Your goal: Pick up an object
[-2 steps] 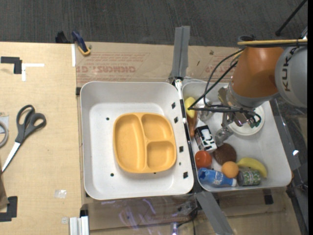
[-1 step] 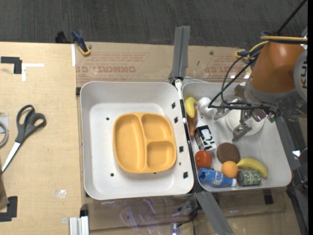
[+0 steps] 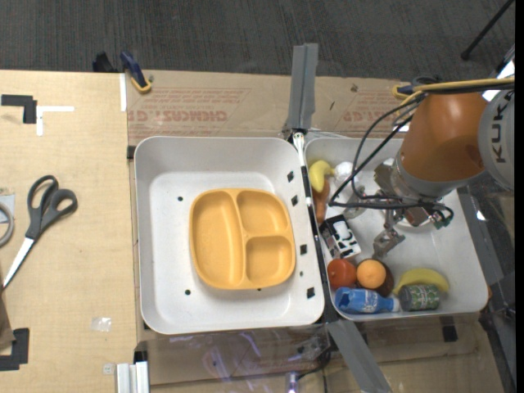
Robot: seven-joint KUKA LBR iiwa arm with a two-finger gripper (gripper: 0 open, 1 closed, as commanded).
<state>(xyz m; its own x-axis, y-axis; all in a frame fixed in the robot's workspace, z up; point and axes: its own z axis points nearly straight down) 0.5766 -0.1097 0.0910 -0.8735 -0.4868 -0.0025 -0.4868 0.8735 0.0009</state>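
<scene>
My gripper (image 3: 386, 241) hangs below the orange wrist band (image 3: 442, 137), over the middle of the right bin (image 3: 471, 244). Just below it, along the bin's front wall, lie an orange (image 3: 372, 273), a red object (image 3: 341, 273), a banana (image 3: 422, 279), a green can (image 3: 420, 298) and a blue bottle (image 3: 365, 302). A black-and-white box (image 3: 340, 237) lies to the gripper's left. A yellow item (image 3: 320, 171) and a white item (image 3: 342, 170) sit at the bin's far left corner. Nothing shows in the gripper.
The left bin (image 3: 155, 244) holds a yellow divided plate (image 3: 242, 237). Scissors (image 3: 39, 213) lie on the wooden bench at the left. Black cables (image 3: 368, 150) loop around the wrist above the right bin.
</scene>
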